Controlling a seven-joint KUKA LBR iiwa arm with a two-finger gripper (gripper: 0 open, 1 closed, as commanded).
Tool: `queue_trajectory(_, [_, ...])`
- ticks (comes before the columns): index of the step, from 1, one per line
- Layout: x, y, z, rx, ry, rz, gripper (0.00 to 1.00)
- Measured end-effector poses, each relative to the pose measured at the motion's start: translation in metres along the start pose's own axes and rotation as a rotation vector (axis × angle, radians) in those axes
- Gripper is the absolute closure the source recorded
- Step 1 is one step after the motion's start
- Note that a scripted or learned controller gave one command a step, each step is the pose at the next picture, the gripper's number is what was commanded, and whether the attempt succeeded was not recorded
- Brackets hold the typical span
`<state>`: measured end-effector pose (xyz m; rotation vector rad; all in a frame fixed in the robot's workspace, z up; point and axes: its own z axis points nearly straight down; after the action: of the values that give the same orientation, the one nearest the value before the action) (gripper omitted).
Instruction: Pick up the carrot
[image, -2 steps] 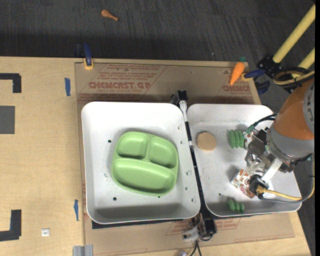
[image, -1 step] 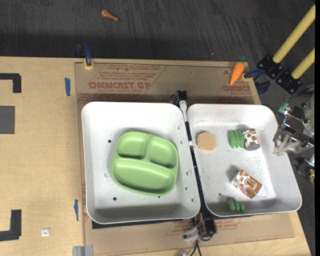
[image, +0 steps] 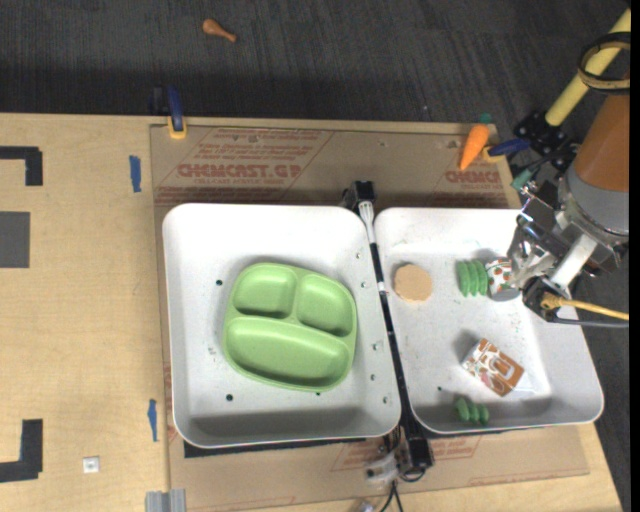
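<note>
Nearest the camera, at the front edge of the right bin (image: 575, 395), lies a small green ridged piece (image: 471, 410), and just behind it a tilted orange-and-white printed packet (image: 494, 367). To the left, the left bin (image: 190, 300) holds a green divided plate (image: 291, 325) with three compartments, turned upside down or not — that cannot be told. Farther back in the right bin sit a round tan disc (image: 413, 283) near the divider and a green ridged toy (image: 472, 278) to its right. Just beside that green toy, over the bin's right side, hangs the gripper (image: 508, 282) of the grey arm (image: 600, 190), which enters from the right with its orange band above the wrist; the fingertips are lost in clutter, so whether the jaws are spread or pressed together cannot be told. Beyond both bins, on the cardboard sheet (image: 250, 165) at the far right corner, the carrot (image: 473, 145) — orange with a green top — lies outside the bins, well apart from the gripper. Farthest off, a small orange object (image: 218, 30) rests on the dark floor (image: 400, 50).
</note>
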<state>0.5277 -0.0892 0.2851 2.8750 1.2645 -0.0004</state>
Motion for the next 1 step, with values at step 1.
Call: queue_trajectory(1, [-0.0266, 0.0545, -0.0007, -0.001, 0.000, -0.147, 1.00])
